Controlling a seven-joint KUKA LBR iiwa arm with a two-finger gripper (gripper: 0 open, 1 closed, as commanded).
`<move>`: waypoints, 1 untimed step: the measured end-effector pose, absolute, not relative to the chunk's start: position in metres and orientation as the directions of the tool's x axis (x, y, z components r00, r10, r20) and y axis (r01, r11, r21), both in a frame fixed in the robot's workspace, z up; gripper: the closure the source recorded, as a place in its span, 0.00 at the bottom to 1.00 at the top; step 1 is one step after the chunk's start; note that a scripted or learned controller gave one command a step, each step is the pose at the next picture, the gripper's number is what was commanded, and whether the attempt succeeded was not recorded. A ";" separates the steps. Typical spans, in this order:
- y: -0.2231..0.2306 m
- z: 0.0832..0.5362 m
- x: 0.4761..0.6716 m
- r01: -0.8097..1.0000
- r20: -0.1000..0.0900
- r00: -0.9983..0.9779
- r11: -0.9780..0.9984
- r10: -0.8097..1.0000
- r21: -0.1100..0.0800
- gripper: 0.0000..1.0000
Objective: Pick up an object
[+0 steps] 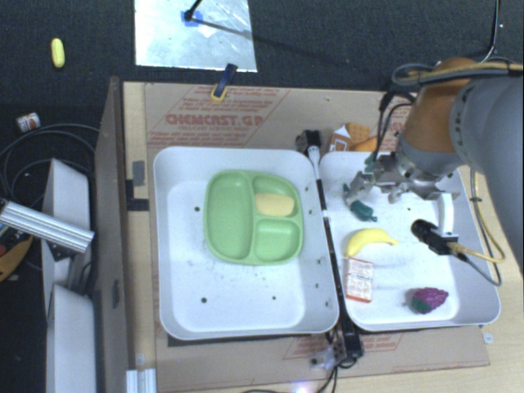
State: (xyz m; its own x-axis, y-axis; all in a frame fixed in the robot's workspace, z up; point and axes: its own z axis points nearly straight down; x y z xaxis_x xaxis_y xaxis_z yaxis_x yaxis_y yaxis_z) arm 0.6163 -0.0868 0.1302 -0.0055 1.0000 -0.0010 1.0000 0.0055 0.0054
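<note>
Hovering in the upper left part of the right bin (395, 305), the gripper (357, 188) points down and toward the left of the frame. How far it is open cannot be told from this view, and no object is visibly in its hold.

Object locations, right bin:
- Small teal object (363, 211): just below the gripper in the frame, close to it; contact cannot be confirmed.
- Yellow banana (370, 240): near the bin's left wall, below the teal object.
- Red-and-white box (359, 279): lower left of the bin, just below the banana.
- Purple grape cluster (429, 299): lower right, well apart from the gripper.

The left bin (246, 297) holds a green divided plate (237, 219) with a yellow piece (274, 205) in its upper right compartment.

Handling assessment: the teal object is the nearest candidate. It appears small, light and probably rigid plastic, so it should need little force, but its smooth surface may slip and its small size leaves little margin for misalignment. Recommended hold: across its narrow body near the middle, approached from directly above. The banana is the alternative; take hold across the thickest part of its curve, since the tapered ends are likely to slide out.
</note>
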 end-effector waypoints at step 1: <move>-0.087 0.083 0.616 1.000 0.000 -0.003 0.003 1.000 0.000 0.00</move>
State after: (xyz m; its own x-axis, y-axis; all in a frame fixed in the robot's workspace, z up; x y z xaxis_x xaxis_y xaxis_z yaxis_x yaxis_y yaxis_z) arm 0.6157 -0.0873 0.0828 -0.0025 1.0000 -0.0003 1.0000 0.0025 -0.0002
